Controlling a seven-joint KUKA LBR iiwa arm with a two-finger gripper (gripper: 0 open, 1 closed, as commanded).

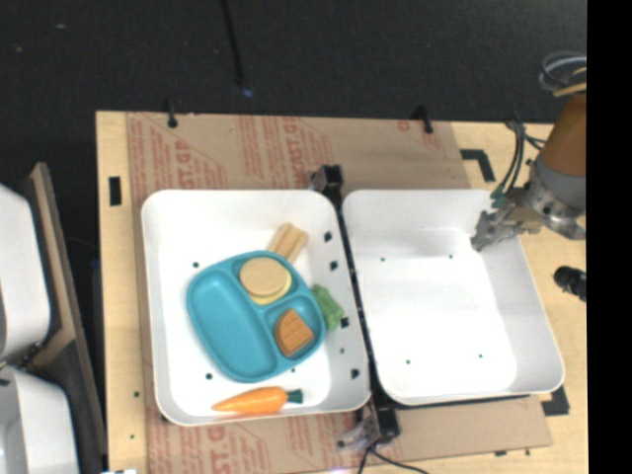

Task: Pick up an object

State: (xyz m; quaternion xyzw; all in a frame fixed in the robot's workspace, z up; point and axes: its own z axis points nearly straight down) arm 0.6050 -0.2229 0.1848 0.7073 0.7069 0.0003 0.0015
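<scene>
Light wooden bench (pixel 227 151) with red print, two shallow white bins touching side by side, left bin (pixel 163 235), right bin (pixel 434 363)

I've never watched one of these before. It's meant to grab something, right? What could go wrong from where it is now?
The gripper is over the right bin's far corner, while the things sit in the left bin, so closing there would likely catch nothing. The carrot lies close to that bin's near wall, which may block the fingers. The round biscuit and brown cracker sit in the blue tray, and might slip or drag it along.
</scene>
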